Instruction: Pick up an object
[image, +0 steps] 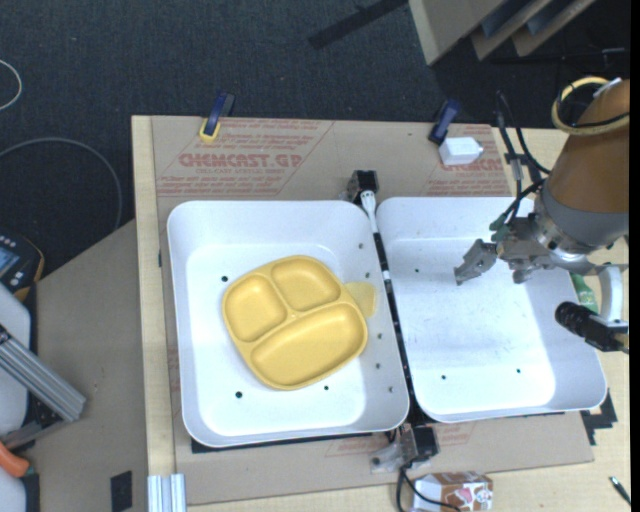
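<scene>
Bench (150, 300): brown cardboard-faced top, printed red lettering along the far edge, bearing two shallow white bins side by side.

Left bin (190, 250): holding one yellow divided plate (294, 320), three compartments, lying flat near the bin's middle and slightly turned. A small pale yellow piece (363, 296) is showing just beside the plate's right edge, possibly tucked partly under it; what it is cannot be told.

Right bin (480, 370): white floor lightly speckled, sitting against the left bin along a dark seam.

Arm (590, 160): grey with an orange band, reaching in from the right over the far right part of the right bin.

Gripper (495, 262): hanging over the right bin's far half, well apart from the plate. Its two grey fingers (472, 264) are standing spread, with nothing between them.

Clamps: a blue and yellow clip (214, 118) sitting at the bench's far left edge; a blue clip (444, 122) with a white block (460, 151) sitting at the far edge above the right bin.
</scene>
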